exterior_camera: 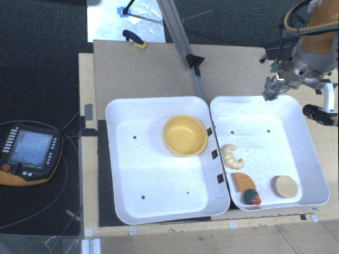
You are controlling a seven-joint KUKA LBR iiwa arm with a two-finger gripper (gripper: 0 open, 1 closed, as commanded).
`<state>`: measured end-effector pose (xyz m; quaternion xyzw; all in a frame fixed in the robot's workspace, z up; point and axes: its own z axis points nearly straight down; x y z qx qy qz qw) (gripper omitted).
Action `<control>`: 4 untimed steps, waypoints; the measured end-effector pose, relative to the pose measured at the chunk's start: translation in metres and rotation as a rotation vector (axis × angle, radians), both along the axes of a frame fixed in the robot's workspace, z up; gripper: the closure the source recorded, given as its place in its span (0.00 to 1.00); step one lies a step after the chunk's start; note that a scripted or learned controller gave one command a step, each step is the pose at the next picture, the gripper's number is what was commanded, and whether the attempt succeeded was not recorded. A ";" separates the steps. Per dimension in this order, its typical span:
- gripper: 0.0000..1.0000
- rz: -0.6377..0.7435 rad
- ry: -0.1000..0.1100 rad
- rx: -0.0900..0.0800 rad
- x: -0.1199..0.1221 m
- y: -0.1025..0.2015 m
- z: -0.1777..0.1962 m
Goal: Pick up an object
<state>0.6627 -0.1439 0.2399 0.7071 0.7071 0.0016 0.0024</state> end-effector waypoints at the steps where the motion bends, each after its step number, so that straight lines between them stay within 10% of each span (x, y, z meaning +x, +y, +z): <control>1: 1.00 0.001 0.001 0.000 0.001 0.000 0.046; 4: 1.00 0.004 0.006 0.002 -0.068 0.154 0.016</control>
